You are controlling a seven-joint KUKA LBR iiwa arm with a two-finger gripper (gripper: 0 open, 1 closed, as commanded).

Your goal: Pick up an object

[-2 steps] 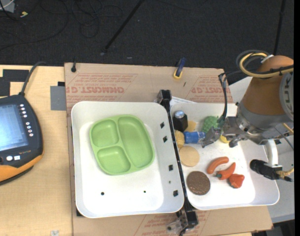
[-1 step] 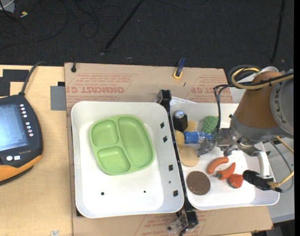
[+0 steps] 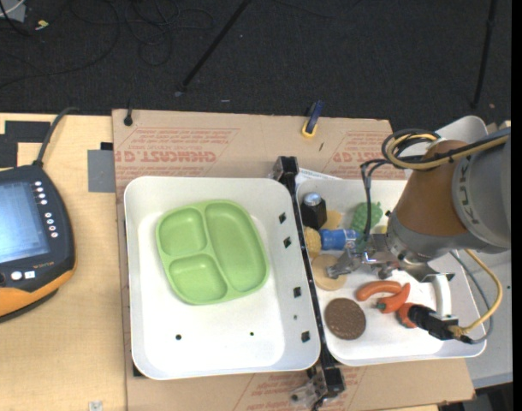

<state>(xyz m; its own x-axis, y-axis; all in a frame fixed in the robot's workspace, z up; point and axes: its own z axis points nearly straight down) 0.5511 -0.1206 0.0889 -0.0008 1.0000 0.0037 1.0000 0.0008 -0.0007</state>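
Objects crowd the right bin [image 3: 466, 349]: a blue bottle [image 3: 336, 239], a brown disc [image 3: 344, 318], an orange-handled tool [image 3: 388, 294]. The claw [image 3: 347, 264] hangs low just below the bottle, seemingly mid-reach; its spread cannot be told. Next, it likely needs to close squarely on one item.

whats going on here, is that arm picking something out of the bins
A grey and orange arm reaches in from the right, with its tool low over the right bin, among a blue object, a brown disc and orange-handled pliers. Nothing is visibly held. The left bin holds a green divided tray.
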